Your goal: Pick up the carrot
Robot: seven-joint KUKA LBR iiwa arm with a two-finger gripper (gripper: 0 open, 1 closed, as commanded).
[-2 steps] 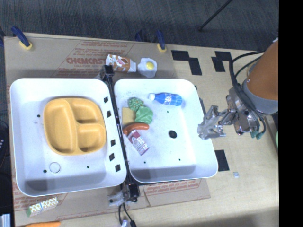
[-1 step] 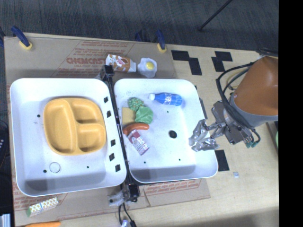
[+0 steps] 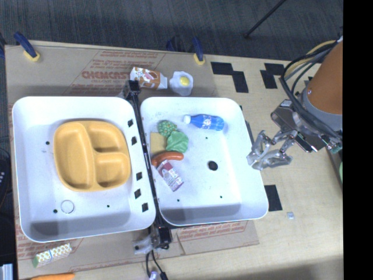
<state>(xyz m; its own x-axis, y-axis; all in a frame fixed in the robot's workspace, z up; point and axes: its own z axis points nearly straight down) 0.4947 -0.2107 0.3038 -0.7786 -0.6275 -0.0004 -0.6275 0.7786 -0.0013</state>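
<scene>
The carrot (image 3: 168,157) is a short orange-red stick lying in the left part of the right bin (image 3: 233,197). It touches a yellow block (image 3: 157,141) and sits just below some green leafy toys (image 3: 173,136). My gripper (image 3: 268,155) hangs over the bench just outside that bin's right rim, well to the right of the carrot. Its fingers (image 3: 258,152) are spread open with nothing between them.
A blue bottle (image 3: 205,122) and a red packet (image 3: 171,176) also lie in the right bin. The left bin (image 3: 29,156) holds a yellow divided tray (image 3: 92,154). A small carton (image 3: 145,77) and a yellow-white cup (image 3: 182,83) stand behind the bins. An orange strip (image 3: 52,276) shows at the bottom left edge.
</scene>
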